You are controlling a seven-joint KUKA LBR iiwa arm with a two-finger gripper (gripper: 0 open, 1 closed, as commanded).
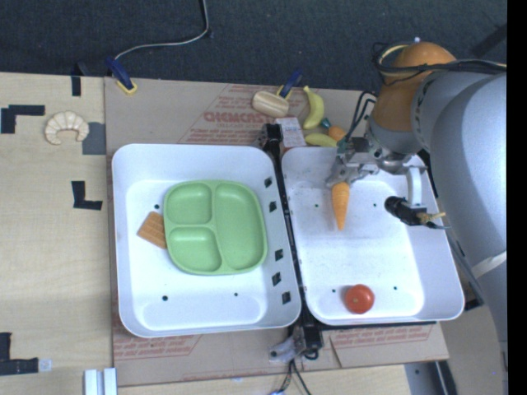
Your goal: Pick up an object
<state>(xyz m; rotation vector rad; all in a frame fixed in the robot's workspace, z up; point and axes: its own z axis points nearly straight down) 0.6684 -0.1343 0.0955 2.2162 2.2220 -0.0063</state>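
Upper middle of the right bin (pixel 428 303), the gripper (pixel 350 171) hangs at the carrot's (pixel 339 206) top end; how its grip stands I cannot tell. Likely the grasp step: next, a sure clamp, then a lift.

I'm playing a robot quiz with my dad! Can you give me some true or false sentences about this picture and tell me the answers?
1. The green plate lies in the left bin. True.
2. The tomato sits on the green plate. False: it lies in the right bin, near its front edge.
3. The carrot is in the right bin, just below the gripper. True.
4. The croissant is inside a bin. False: it lies on the bench, left of both bins.
5. The bananas lie outside the bins, behind the right one. True.
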